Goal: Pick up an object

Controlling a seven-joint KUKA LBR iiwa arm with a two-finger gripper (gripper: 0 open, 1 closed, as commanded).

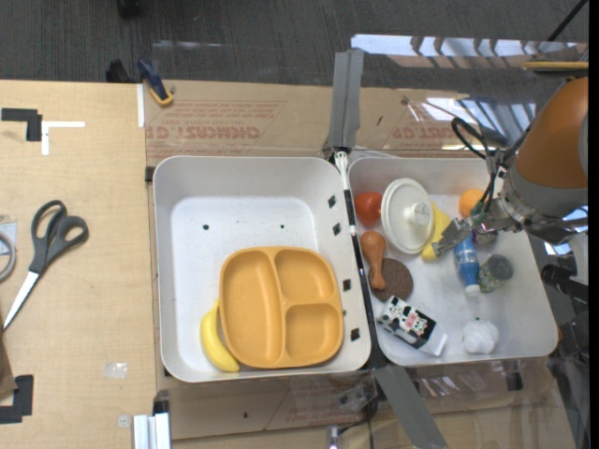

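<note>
My gripper point(465, 233) hangs low over the middle of the right bin point(533, 344), reaching in from the right. Directly below it lies a small blue and white bottle point(467, 269), with a grey round cap point(498, 269) beside it. Just left of the gripper are a yellow piece point(438, 228) and a white round lid point(407, 215). An orange fruit point(471, 199) sits behind the gripper, partly hidden. Further left lie a red tomato point(368, 206), a brown drumstick point(374, 252) and a brown disc point(396, 276).
A black-and-white patterned box point(409, 324) and a white ball point(479, 337) lie near the right bin's front. The left bin point(187, 204) holds a yellow divided plate point(281, 305) over a banana point(215, 340). Scissors point(42, 246) lie on the bench at left.
</note>
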